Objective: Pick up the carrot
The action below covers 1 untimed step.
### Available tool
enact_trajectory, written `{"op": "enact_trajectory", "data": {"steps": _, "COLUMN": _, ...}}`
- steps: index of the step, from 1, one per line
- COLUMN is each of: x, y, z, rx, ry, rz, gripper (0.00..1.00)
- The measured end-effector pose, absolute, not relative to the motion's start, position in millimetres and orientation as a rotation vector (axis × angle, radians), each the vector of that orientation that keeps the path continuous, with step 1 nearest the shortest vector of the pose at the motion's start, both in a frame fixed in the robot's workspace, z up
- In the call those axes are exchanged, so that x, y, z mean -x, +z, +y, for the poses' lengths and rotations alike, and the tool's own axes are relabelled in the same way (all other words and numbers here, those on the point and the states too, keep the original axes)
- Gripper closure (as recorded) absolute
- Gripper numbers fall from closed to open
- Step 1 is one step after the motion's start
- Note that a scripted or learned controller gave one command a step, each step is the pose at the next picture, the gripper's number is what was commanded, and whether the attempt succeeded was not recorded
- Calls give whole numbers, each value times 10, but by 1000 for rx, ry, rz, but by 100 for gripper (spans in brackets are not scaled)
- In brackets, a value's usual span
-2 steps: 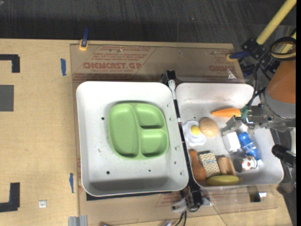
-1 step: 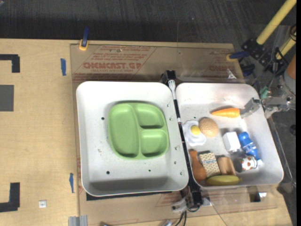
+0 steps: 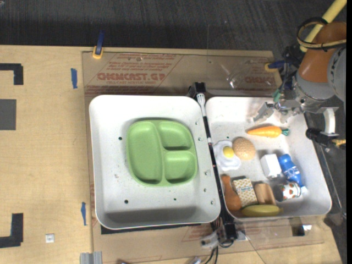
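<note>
The carrot, orange with a small green top at its right end, lies flat in the upper part of the right bin. My gripper hangs just above and behind it at the bin's far edge, apart from the carrot. Its two fingers are spread open, and nothing sits between them. The grey arm with its orange band reaches in from the upper right.
Below the carrot lie a fried egg, a brown roll, a white and blue bottle, a cracker and a yellow-green banana. The left bin holds a green divided plate.
</note>
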State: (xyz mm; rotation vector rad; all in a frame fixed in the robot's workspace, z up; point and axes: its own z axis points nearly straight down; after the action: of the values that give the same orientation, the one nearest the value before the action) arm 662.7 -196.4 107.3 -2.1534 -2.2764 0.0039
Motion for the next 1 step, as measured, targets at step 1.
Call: {"op": "enact_trajectory", "data": {"steps": 1, "x": -6301, "y": 872, "z": -1878, "rx": 2165, "ry": -4, "rz": -2285, "gripper": 0}}
